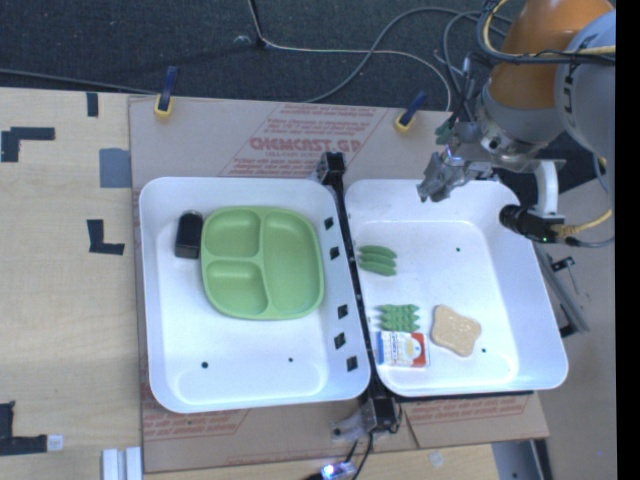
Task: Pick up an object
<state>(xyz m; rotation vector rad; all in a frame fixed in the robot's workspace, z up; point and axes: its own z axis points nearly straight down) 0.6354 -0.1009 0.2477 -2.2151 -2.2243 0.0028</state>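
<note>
Green pea pod [377,259] in the right bin [500,268] — below-left of the gripper [437,184], well apart; grip state unclear.

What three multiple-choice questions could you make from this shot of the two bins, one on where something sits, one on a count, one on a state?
1. Where does the green divided plate lie?
A. In the left bin
B. In the right bin
C. On the cardboard outside the bins

2. How many things lie in the right bin?
A. Two
B. Four
C. Six

3. How does the gripper stand?
A. Pressed on the toast slice
B. Inside the left bin
C. Over the right bin's far rim, with nothing seen between its fingers

Answers:
1 A: the plate sits in the left bin, beside a small black object.
2 B: a green pea pod, a green bean bunch, a small red and white carton and a toast slice.
3 C: it hangs at the far rim, apart from all four things.
</note>
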